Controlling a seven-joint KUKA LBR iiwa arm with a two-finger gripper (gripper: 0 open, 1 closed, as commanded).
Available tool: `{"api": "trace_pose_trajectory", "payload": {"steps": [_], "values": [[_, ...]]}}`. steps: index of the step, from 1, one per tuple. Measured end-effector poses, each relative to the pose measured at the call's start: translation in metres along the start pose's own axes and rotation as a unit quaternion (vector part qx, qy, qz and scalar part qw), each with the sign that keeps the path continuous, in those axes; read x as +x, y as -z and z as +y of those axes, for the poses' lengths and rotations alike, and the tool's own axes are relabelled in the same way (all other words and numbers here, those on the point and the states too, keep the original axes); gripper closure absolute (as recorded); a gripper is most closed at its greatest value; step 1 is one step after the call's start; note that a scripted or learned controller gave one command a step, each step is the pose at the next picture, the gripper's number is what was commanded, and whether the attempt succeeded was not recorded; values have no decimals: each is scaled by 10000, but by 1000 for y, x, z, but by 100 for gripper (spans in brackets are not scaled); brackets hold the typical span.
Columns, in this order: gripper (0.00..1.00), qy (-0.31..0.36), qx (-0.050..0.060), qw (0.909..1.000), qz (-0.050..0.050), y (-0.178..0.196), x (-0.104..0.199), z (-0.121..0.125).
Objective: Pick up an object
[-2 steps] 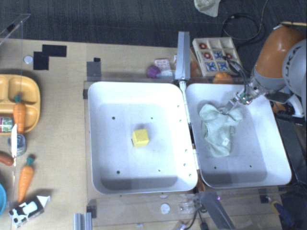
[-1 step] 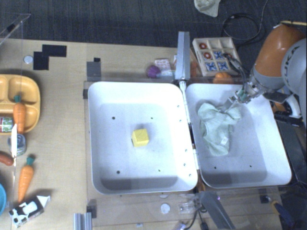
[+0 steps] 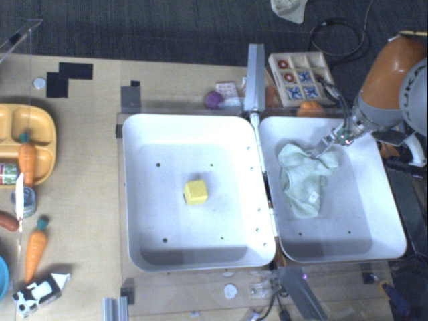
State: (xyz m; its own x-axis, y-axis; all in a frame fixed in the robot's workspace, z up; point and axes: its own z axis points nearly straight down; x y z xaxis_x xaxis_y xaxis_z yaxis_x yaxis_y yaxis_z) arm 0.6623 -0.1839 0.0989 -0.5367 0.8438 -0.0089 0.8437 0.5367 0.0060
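A pale green cloth (image 3: 302, 179) lies crumpled in the right bin (image 3: 361, 226), left of its middle. The cloth's upper right corner is drawn up into a point that ends between the fingertips of my gripper (image 3: 330, 148). The gripper reaches in from the right, under the grey wrist with the orange band (image 3: 391, 75), and is shut on that corner. A small yellow block (image 3: 196, 192) sits alone near the middle of the left bin (image 3: 154, 233).
A divider rail (image 3: 262, 172) separates the two bins. Behind the bins lie a purple ball (image 3: 213, 99), a tic-tac-toe board (image 3: 301, 77) and cables. On the bench at left are a yellow tray (image 3: 30, 136), toy carrots (image 3: 35, 246) and other small toys.
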Motion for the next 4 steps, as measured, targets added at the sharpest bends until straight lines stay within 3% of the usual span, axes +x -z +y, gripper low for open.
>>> {"api": "trace_pose_trajectory", "payload": {"steps": [1, 2, 3, 4], "values": [[0, -5, 93, 9999, -70, -1, 8, 10], [0, -297, 29, 9995, 36, 9, -4, 5], [0, 196, -3, 9998, 12, 22, -1, 5], [0, 274, -6, 9996, 12, 23, 23, -35]]}}
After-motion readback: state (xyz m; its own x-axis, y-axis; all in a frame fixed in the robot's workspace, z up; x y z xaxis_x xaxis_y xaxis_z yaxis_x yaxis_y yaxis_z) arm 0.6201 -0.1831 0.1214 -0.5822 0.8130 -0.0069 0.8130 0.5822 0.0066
